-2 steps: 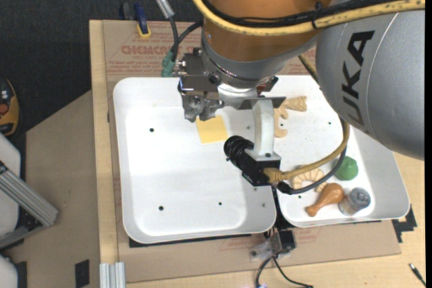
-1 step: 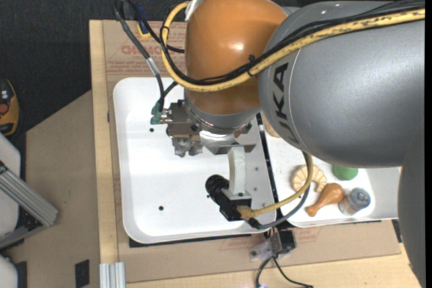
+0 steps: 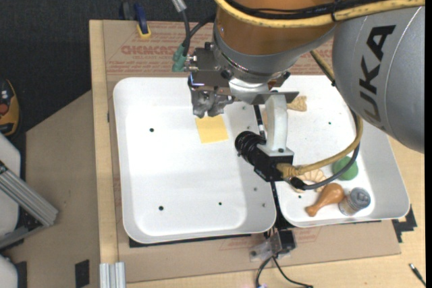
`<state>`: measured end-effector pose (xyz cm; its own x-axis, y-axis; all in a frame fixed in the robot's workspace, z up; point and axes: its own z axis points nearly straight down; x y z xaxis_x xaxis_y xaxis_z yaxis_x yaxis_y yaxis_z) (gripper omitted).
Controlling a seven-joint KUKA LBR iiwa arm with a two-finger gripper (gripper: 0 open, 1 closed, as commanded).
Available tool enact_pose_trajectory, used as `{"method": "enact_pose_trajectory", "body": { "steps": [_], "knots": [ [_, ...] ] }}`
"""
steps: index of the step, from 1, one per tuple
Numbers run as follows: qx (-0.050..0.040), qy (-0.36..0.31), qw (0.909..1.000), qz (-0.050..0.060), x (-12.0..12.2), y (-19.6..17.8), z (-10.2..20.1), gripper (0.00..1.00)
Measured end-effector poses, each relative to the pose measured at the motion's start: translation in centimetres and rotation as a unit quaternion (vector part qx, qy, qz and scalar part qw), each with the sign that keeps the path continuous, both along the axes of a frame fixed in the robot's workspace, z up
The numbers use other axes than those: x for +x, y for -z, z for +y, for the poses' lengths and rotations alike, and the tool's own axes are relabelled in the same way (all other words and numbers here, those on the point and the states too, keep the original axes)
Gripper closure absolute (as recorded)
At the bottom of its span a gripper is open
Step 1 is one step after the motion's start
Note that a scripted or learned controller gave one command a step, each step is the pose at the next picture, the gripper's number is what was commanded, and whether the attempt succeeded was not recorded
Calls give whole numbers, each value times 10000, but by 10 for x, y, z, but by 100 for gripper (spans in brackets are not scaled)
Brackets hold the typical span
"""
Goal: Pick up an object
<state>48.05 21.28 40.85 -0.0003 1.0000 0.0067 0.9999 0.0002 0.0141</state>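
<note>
A flat yellow square (image 3: 213,131) lies in the left bin (image 3: 169,206), near its upper right part. My gripper (image 3: 210,106) hangs just above the square's far edge, reaching down from the orange band of the arm. The gripper's dark body hides whatever is directly beneath it. In the right bin (image 3: 385,145) lie a tan drumstick-shaped toy (image 3: 327,198), a green object (image 3: 348,169) and a small grey round piece (image 3: 358,199).
A small tan piece (image 3: 298,103) sits at the far side of the right bin. A black cable fitting (image 3: 258,153) and hose hang over the divide between the bins. A blue and yellow clamp (image 3: 141,18) stands at the bench's far left edge.
</note>
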Motion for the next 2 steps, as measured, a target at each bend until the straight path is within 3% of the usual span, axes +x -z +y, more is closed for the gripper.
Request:
{"method": "enact_pose_trajectory", "body": {
  "steps": [1,2],
  "knots": [
    [-57,2,9999,127,-1,114,12,100],
    [1,-9,10000,2,0,-8,12,100]
  ]
}}
